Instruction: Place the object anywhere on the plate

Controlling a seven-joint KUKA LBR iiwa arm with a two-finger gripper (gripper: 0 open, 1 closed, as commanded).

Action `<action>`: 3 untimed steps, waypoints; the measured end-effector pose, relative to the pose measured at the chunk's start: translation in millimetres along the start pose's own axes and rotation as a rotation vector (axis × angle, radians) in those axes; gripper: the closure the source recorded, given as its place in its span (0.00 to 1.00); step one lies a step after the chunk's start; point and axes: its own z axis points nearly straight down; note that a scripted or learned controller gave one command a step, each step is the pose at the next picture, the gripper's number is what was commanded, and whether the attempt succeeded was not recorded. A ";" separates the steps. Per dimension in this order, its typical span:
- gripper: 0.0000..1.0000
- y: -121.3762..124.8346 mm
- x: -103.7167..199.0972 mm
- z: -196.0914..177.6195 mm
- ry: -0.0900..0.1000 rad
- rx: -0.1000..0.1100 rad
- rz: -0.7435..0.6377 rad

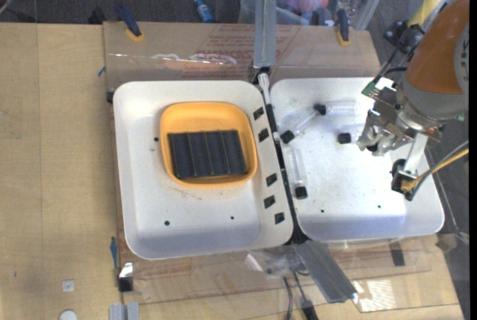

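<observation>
The gripper [375, 143] hung over the right bin; jaws unreadable; the black object [207, 154] already lay on the plate [170, 117], toward the worktop's left edge.

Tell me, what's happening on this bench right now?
A grey robot arm reaches in over the right bin, its gripper hanging low near a small black piece on the bin floor. The left bin holds an orange plate with a dark ridged block lying on it. Nothing is visibly held.

Glossy orange plastic plate [173, 119]
</observation>
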 end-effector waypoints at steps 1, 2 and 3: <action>1.00 3.2 34.7 -16.1 0.002 -0.003 -0.142; 1.00 25.2 67.2 16.4 0.001 -0.002 -0.253; 1.00 28.8 103.1 16.1 0.002 -0.003 -0.413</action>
